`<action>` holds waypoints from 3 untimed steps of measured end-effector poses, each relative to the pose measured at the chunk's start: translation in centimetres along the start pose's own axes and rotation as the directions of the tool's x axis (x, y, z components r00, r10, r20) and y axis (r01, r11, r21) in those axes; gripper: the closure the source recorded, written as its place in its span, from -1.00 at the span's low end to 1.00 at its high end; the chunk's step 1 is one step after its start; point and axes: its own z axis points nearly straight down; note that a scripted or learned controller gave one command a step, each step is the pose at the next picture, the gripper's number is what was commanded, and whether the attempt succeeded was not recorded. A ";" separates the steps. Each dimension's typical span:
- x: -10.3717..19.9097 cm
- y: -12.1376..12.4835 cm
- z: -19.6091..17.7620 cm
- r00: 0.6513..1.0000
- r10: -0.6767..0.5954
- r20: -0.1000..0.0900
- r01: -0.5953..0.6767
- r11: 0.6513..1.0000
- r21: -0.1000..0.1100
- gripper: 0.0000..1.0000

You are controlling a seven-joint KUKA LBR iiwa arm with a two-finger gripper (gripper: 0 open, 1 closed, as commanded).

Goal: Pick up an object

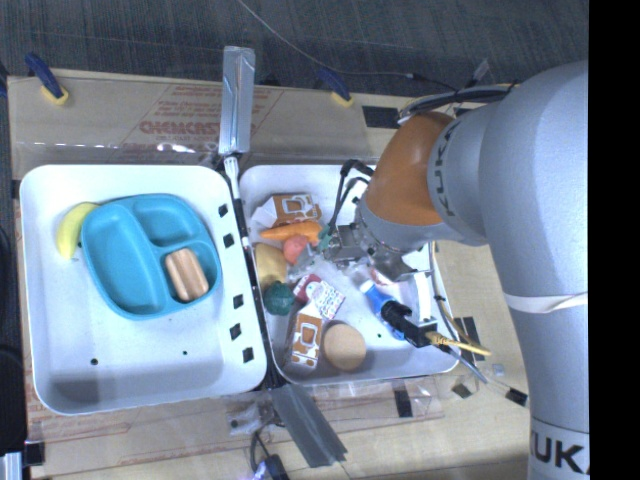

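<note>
The right bin [300, 180] holds a pile of small items: an orange-and-white carton [291, 207], an orange carrot [290, 233], a red ball [295, 250], a yellow piece [268, 263], a green item [279, 296], a red-and-white packet [322, 295], a second carton [306, 340], a tan ball [344, 347] and a blue-and-white tube [378, 295]. My gripper [338, 245] reaches down into the middle of this pile, just right of the carrot and red ball. The wrist hides its fingers.
The left bin [40, 298] holds a blue divided plate [130, 253] with a tan bread-like roll [186, 274] in its right compartment. A yellow banana [68, 230] lies against the plate's left edge. A metal divider [236, 98] stands between the bins.
</note>
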 end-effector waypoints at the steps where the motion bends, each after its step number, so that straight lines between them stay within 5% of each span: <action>1: -0.1 0.1 -1.3 1.000 -0.004 0.001 0.004 1.000 -0.003 1.00; 2: 0.9 -5.7 -4.8 0.992 0.123 0.000 -0.123 0.992 -0.009 1.00; 3: 0.6 -6.3 0.4 0.943 0.332 -0.005 -0.332 0.943 -0.022 1.00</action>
